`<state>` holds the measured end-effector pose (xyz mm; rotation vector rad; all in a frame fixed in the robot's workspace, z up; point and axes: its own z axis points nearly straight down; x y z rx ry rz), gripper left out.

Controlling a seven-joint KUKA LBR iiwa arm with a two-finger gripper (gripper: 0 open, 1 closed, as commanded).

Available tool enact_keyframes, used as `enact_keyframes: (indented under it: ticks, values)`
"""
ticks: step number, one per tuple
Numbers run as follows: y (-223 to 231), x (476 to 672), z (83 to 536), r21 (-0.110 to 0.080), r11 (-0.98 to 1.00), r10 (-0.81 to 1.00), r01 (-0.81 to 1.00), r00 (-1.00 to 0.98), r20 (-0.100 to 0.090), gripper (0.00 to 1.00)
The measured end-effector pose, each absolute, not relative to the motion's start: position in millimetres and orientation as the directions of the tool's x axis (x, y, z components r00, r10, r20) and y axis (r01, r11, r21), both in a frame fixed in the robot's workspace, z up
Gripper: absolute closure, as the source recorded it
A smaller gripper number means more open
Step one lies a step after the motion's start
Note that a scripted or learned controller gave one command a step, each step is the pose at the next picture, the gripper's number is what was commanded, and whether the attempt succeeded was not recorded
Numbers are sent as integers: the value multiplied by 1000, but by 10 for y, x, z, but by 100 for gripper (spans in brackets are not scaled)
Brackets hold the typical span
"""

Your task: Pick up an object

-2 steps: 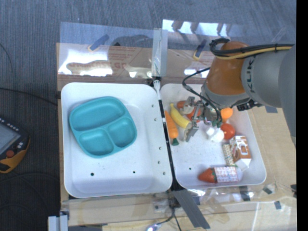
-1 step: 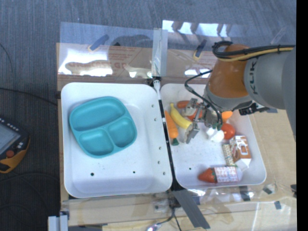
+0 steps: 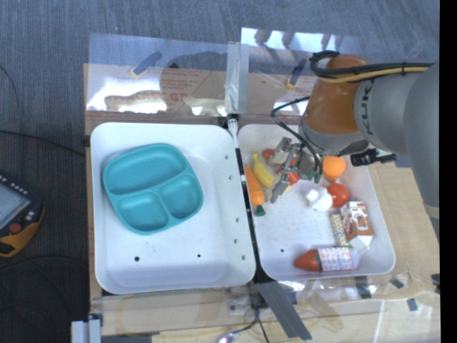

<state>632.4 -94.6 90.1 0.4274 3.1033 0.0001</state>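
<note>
Two shallow white bins side by side on bench. Left bin (image 3: 214,256) holding one teal three-compartment tray (image 3: 151,186), lying toward the upper-left part of the bin floor. Right bin (image 3: 285,234) holding a scatter of small items. Arm (image 3: 371,106) reaching in from right, orange band above wrist, gripper (image 3: 288,168) low over upper-middle of right bin, amid the clutter. Finger state: cannot tell; metal parts blurred and mixed with the items beneath. Nothing clearly seen between fingers. Yellow banana-shaped piece (image 3: 262,170) just left of gripper, next to orange carrot-like piece (image 3: 254,190) lying along the bin's left wall with a green end (image 3: 258,209) at its lower tip. Small red piece (image 3: 280,187) just below gripper. Orange round fruit (image 3: 333,166) right of gripper, apart from it. Red tomato-like item (image 3: 338,194) below that, touching or just beside a white lump (image 3: 319,199). Printed packet (image 3: 351,224) near right wall. Near front wall, red strawberry-like piece (image 3: 308,261) beside a patterned carton (image 3: 335,258). Black cable looping over the arm's top.
</note>
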Motion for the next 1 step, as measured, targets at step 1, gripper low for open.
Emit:
enact_keyframes:
  ticks: [1]
  values:
    - [-1135, 5411, 906, 0, 952, 307, 307, -952, -11, 0]
